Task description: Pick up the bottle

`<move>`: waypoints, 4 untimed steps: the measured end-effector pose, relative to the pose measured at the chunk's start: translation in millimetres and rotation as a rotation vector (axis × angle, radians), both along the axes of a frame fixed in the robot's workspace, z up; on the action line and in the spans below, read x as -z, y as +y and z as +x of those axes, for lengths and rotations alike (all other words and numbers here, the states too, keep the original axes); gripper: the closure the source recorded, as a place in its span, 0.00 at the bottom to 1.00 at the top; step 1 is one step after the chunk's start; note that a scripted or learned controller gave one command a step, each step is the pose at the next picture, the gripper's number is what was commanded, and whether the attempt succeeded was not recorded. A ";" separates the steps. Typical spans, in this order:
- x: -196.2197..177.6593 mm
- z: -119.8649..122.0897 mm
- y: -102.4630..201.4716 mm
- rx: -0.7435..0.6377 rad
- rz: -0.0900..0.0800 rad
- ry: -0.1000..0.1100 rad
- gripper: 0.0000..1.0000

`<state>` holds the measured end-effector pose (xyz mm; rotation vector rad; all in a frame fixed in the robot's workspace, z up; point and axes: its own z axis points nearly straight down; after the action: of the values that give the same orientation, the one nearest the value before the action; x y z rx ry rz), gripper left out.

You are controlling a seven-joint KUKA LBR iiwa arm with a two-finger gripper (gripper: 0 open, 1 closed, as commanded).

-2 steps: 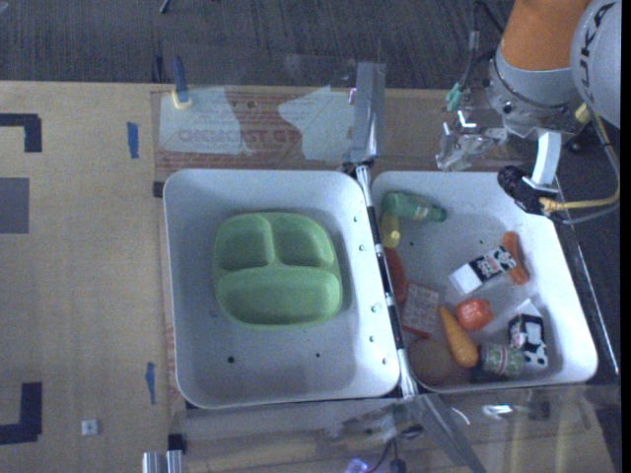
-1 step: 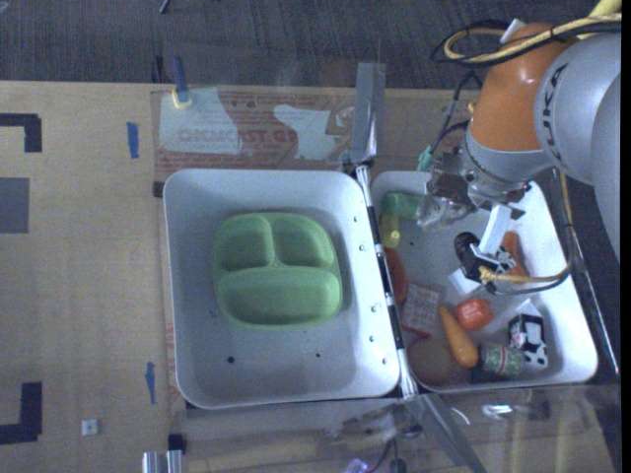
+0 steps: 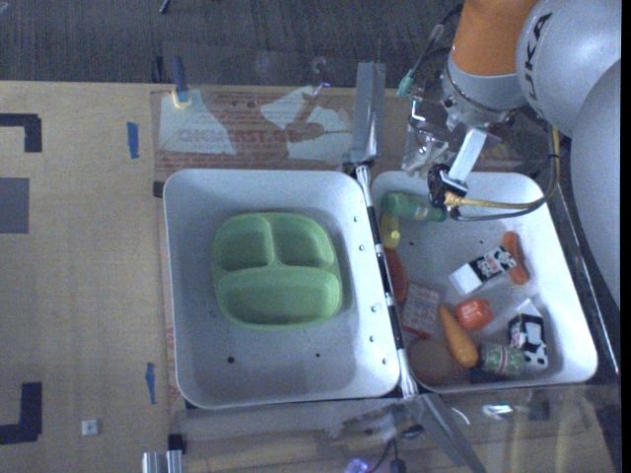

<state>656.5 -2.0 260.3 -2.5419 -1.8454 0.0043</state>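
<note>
Bottle (image 3: 406, 206), far-left in right bin (image 3: 554, 264), is judged light, slippery, best taken mid-body; gripper (image 3: 426, 164) state cannot be told.

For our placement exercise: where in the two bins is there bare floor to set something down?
Left bin: bare floor along the green tray's near and left sides. Right bin: crowded; one small gap between bottle and carton.
</note>
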 end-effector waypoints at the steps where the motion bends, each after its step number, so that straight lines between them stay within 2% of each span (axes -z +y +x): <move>1: 79.0 -65.9 20.6 -0.021 0.001 0.004 1.00; 2: 20.7 -123.1 81.5 -0.019 0.001 0.003 1.00; 3: 53.9 -132.7 11.6 -0.185 0.002 0.004 1.00; 4: 20.5 -88.5 -64.6 -0.089 0.000 -0.001 1.00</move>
<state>568.0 -66.5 239.8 -2.4580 -1.9564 0.0035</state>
